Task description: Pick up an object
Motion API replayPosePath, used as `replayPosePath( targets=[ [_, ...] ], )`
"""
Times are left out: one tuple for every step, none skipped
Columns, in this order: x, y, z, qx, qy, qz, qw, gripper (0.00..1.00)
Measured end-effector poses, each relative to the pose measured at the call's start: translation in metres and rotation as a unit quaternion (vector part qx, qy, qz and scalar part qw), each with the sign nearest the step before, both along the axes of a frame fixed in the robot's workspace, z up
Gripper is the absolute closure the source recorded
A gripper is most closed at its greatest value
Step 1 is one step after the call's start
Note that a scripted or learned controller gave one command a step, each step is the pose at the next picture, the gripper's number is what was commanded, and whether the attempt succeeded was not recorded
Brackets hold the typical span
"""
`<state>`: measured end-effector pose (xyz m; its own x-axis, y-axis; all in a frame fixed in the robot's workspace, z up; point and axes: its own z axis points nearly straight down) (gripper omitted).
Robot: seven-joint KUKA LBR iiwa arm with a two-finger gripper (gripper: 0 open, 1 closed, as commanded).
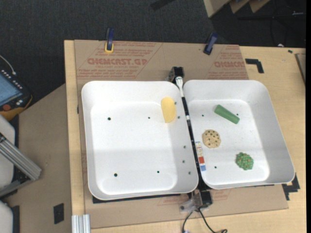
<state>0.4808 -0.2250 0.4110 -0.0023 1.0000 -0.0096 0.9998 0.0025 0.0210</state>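
A pale yellow oblong object [168,109] lies in the left bin [97,130], near its right wall. In the right bin [277,130] a green stick-shaped block [226,114] lies toward the back. A round tan cookie with dark chips [211,138] sits near that bin's middle. A green broccoli-like lump [244,161] rests toward the front right.
The two bins sit on a brown board [146,57] held by two blue clamps [110,40] at its far edge. A black bracket [177,74] sits at the bins' back seam, and cables [197,208] run off the front. Metal framing [19,159] stands at the left.
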Motion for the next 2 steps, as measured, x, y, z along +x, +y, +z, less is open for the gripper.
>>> replayPosePath(
  targets=[
    [-0.001,0.001,0.093,0.0012,0.003,0.0,1.0,1.0],
    [0.027,0.001,0.106,0.0024,0.007,0.0,1.0,1.0]
  ],
)
